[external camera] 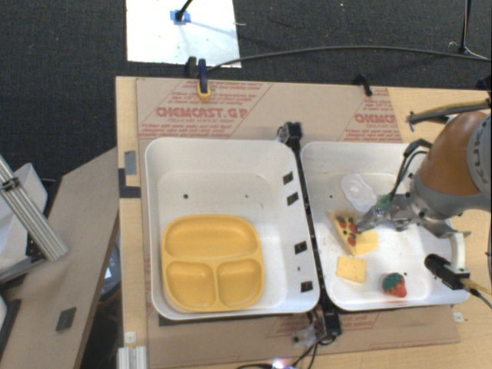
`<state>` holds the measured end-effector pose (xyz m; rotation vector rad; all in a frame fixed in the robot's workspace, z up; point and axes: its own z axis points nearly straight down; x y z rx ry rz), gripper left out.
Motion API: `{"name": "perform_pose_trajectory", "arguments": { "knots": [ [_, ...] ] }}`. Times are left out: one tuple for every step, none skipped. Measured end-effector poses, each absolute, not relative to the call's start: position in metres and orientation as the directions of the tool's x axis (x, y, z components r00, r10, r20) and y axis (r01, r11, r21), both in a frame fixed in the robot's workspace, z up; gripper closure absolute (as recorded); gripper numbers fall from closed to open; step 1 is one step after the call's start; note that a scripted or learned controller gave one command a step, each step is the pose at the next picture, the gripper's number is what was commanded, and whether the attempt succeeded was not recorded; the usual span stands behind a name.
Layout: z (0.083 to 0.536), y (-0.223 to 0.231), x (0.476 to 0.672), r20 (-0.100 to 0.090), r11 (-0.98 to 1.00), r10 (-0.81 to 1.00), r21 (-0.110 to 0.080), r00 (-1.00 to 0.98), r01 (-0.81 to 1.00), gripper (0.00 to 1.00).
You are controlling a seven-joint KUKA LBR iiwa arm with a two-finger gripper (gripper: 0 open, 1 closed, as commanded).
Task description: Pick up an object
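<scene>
The bench (pixel 254 102) is a tan board with a protective sheet printed in red lettering across its far half. A blue and yellow clamp (pixel 201 79) grips the far edge, and a small black clip (pixel 361 84) sits further right on that edge. Beyond the bench the floor is dark carpet, with a white sheet (pixel 181 21) lying on it that carries a blue tape mark. A black cable (pixel 330 51) curves across the carpet toward the right. At the left edge stands a metal rail (pixel 31 214) beside a lower tan surface.

Left bin (pixel 223 156): white, shallow, containing one yellow divided tray (pixel 214 262) set toward the near side, with one large compartment and two smaller ones. Black tabs run along the wall between the two bins.

Right bin (pixel 330 160): white, holding a clear plastic cup (pixel 358 191) lying near its middle, a pizza slice (pixel 352 233) just below the cup, a yellow cheese block (pixel 352 269) nearer the front, and a strawberry (pixel 395 284) at the front right.

The arm (pixel 455 167) enters from the right over the right bin. The gripper (pixel 378 212) is low, between the cup and the pizza slice and close to both. Whether it is released or clenched cannot be told, and no item is seen held.
</scene>
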<state>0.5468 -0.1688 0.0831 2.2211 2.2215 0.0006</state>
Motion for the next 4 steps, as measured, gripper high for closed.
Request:
{"name": "perform_pose_trajectory", "arguments": {
  "knots": [
    [0.096,-0.169,0.549,-0.001,0.0,1.0,0.006,0.0,1.0,1.0],
    [0.143,-0.175,0.545,-0.002,-0.001,1.0,0.005,0.001,1.0,1.0],
    [0.207,-0.176,0.55,-0.002,0.004,1.0,0.008,-0.004,1.0,1.0],
    [0.269,-0.172,0.559,-0.003,0.006,1.0,0.009,-0.006,1.0,1.0]
  ]
}}
